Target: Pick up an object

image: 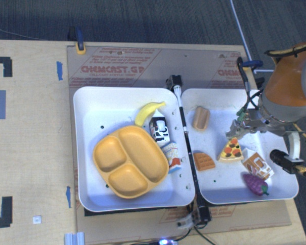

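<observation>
The gripper (238,131) is hanging low over the right bin (214,188), reaching in from the right, and its tips are sitting just above the pointed end of a pizza slice toy (230,150). Whether it is released or clenched cannot be told from this angle, and nothing is showing between its tips. The pizza slice is lying flat on the bin floor, just below the gripper. Near it, a tan bread piece (200,118) is resting toward the bin's upper left, a brown cracker (204,162) is lying to the slice's left, and an orange-and-white box (258,166) is sitting beside purple grapes (255,184) to the lower right. In the left bin (92,111), a yellow divided plate (130,161) is lying next to a banana (148,112) and a black-and-white carton (161,130).
</observation>
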Motion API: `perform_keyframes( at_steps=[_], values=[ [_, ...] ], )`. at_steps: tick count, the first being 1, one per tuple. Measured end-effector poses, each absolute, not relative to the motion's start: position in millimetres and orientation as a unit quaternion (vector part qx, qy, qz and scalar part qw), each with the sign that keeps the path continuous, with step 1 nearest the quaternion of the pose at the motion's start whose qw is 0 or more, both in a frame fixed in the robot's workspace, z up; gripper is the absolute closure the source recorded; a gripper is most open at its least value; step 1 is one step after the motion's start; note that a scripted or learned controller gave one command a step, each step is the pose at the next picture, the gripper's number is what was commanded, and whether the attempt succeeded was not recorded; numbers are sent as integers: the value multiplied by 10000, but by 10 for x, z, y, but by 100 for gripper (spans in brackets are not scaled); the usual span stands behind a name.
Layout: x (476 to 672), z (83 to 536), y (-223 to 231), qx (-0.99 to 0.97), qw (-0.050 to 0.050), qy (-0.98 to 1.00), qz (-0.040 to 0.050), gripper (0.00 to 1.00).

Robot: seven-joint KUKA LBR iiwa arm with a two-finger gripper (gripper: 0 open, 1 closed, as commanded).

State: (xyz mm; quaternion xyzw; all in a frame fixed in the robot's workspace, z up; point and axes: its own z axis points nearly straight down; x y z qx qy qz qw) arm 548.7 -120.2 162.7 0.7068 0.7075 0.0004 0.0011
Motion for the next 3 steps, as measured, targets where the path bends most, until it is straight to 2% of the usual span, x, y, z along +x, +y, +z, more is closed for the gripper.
perform_keyframes(
  at_steps=[1, 2, 3],
  values=[
    [5581, 1654, -1174, 7067, 12, 7075, 5, 100],
    [6107, 1442, -1284, 7066, 10, 7076, 4, 100],
    [5160, 1759, -1431, 7073, -3, 7070, -3, 100]
  ],
)
